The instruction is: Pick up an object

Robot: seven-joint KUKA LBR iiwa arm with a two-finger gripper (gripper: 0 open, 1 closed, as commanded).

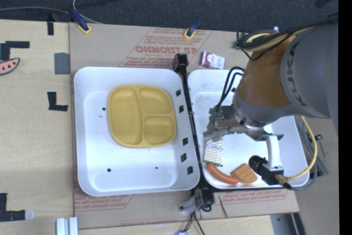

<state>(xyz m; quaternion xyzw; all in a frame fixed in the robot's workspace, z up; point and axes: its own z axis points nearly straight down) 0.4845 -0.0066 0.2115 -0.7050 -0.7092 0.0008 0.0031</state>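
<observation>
- we are seeing the gripper (216, 126) hanging low over the right bin (204, 88), near the wall it shares with the left bin (82, 118). the wrist is hiding its tip, so we cannot tell how far open it is or whether it has hold of anything.
- we are judging the likeliest target to be the small pale packet (214, 152), which is lying flat on the bin floor just below the gripper in the view, close to the shared wall.
- we are also noting an orange sausage (219, 174) and a tan cracker (245, 174) lying side by side at the near edge of the same bin, just beyond the packet.
- we are worrying that a flat packet is offering little to grip: the gripper could be sliding over it or pushing it away rather than lifting it.
- we are worrying about the wall too: a descent this close could be clipping the rim or pinning the packet against the side.
- we are expecting that a small miss toward the near edge could be nudging the sausage, which looks round and ready to roll.
- the yellow divided tray (143, 115) is lying in the left bin, well apart from the gripper.
</observation>
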